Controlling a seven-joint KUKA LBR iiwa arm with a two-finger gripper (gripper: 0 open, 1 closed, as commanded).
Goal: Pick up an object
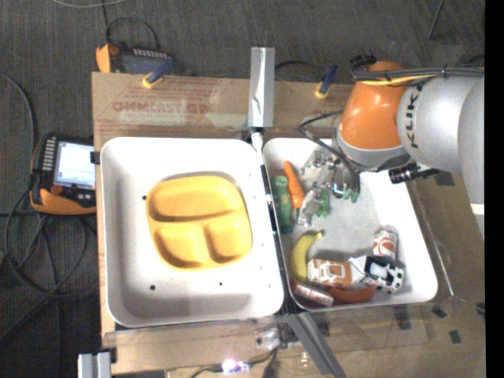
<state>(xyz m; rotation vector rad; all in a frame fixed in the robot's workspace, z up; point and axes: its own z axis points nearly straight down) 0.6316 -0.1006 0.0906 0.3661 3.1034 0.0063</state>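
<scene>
Orange banding marked the wrist of the grey arm [409,124] as it reached in from the right over the far edge of the right-hand bin [409,235]. Its gripper [319,191] hung low at that bin's far-left part, just beside a carrot [293,181] and a green object [282,203] that lay along the left wall. How the gripper stood, wide or narrow, could not be told from above, and nothing could be seen held in it.

A banana [301,254] lay further along the same left wall, toward the near edge. At the near edge sat a small orange-and-white carton [331,272], with a reddish sausage-like item [313,294] touching the near-left corner. A black-and-white patterned object [384,274] rested near the near-right corner, and a red-and-white can [384,244] stood just behind it.

The left-hand bin [126,172] carried a yellow divided tray [201,219] at its centre, with three compartments. A sheet of cardboard [157,105] lay beyond both bins, and a handheld pendant with a lit screen [67,172] sat off the bench's left side.
</scene>
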